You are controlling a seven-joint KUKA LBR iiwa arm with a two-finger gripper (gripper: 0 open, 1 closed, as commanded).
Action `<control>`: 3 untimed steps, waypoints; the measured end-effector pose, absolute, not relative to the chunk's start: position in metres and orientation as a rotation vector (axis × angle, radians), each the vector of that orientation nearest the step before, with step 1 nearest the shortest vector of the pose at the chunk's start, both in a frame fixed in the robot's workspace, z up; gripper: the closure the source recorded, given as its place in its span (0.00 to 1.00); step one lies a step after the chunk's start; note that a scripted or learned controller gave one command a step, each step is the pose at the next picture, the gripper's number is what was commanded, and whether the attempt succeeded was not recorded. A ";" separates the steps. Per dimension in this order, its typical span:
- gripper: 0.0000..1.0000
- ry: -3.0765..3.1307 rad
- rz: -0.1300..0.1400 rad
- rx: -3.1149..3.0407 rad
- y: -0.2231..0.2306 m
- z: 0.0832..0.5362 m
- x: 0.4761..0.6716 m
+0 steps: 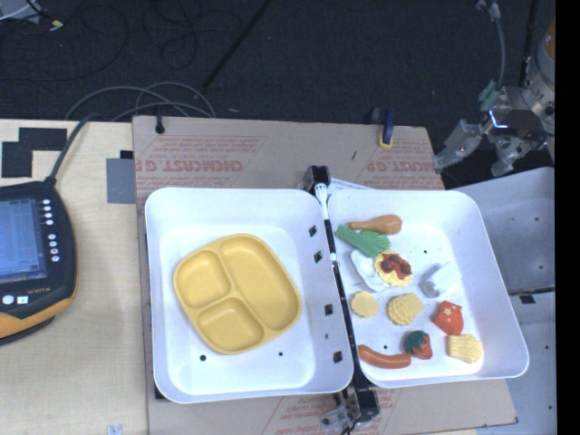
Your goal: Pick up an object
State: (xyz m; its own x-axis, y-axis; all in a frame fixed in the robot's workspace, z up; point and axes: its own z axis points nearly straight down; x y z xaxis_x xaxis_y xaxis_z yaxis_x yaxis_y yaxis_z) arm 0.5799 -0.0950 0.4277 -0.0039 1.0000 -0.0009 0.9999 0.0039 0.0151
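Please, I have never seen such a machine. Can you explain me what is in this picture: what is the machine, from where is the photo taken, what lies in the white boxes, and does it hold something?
One fixed camera takes the photo from above the bench, looking down at a slant. The machine is a robot arm entering from the right; its metal hand is at the upper right, outside the boxes, with no object visible in it. Two shallow white bins sit side by side. The left bin holds a yellow plastic plate with three compartments. The right bin holds small toy foods, among them a brown drumstick, a green vegetable, a red sausage and a yellow corn piece. At the far left lies the black and orange control tablet.
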 end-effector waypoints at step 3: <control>1.00 2.231 0.005 2.212 0.032 0.411 0.531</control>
